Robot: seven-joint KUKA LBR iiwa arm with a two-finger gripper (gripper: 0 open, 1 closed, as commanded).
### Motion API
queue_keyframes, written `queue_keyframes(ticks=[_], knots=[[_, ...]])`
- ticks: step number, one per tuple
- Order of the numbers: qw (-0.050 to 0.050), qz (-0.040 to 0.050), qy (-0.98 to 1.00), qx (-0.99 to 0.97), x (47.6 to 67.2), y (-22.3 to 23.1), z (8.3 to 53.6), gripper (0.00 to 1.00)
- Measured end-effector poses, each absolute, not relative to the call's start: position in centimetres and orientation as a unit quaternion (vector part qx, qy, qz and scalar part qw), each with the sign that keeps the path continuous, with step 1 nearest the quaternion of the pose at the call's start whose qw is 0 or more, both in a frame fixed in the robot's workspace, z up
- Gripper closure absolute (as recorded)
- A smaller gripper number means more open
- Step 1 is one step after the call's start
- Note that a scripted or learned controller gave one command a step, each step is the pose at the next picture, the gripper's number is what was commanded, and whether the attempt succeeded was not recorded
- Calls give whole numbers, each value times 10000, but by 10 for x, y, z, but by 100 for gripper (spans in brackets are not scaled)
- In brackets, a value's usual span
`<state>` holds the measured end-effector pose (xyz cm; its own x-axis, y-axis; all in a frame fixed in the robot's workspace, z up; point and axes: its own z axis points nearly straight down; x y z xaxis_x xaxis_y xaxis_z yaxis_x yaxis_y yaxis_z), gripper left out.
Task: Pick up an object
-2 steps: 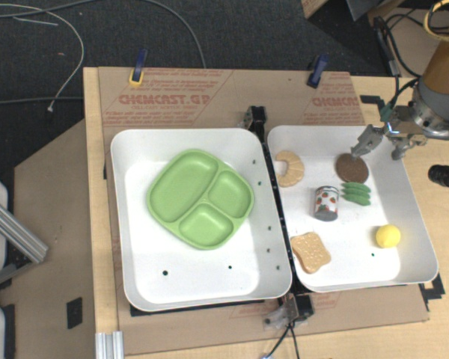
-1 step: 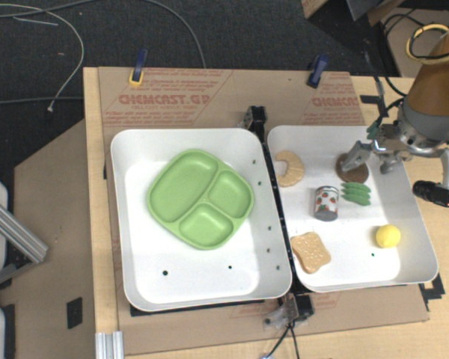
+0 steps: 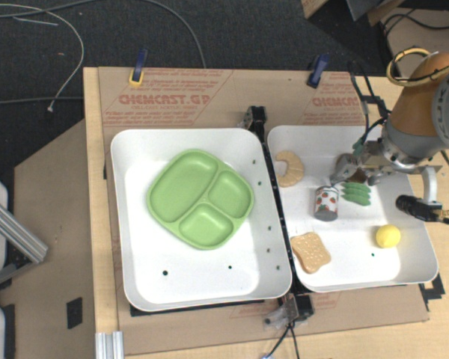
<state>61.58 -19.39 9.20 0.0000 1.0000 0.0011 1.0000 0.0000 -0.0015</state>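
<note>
My gripper [image 3: 349, 172] hangs low over the back of the right bin [image 3: 411, 271], just above a green ridged toy [image 3: 357, 194]. To the left of that toy a small can with a red and white label [image 3: 326, 203] stands upright. A tan half-ring shaped like a bagel piece [image 3: 289, 168] lies near the bin's left wall. A slice of toast [image 3: 310, 251] rests at the front left. A yellow lemon-like ball [image 3: 388, 236] sits at the right. I see nothing between the fingers.
The left bin [image 3: 135, 275] holds a green three-part plate [image 3: 200, 198] at its middle. A black clamp bar [image 3: 273, 200] runs between the bins. Blue clips [image 3: 139, 60] hold the cardboard at the back. Cables trail by the arm on the right.
</note>
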Motion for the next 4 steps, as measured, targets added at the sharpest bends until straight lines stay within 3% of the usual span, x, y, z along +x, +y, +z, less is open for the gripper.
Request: queue_keyframes(ticks=[1,2,4], knots=[[12,5,-7075,-7067,616,-193,85,0],[-2,-6,-7076,-7066,617,-193,97,100],[-36,-20,-7076,-7066,621,-191,218,100]])
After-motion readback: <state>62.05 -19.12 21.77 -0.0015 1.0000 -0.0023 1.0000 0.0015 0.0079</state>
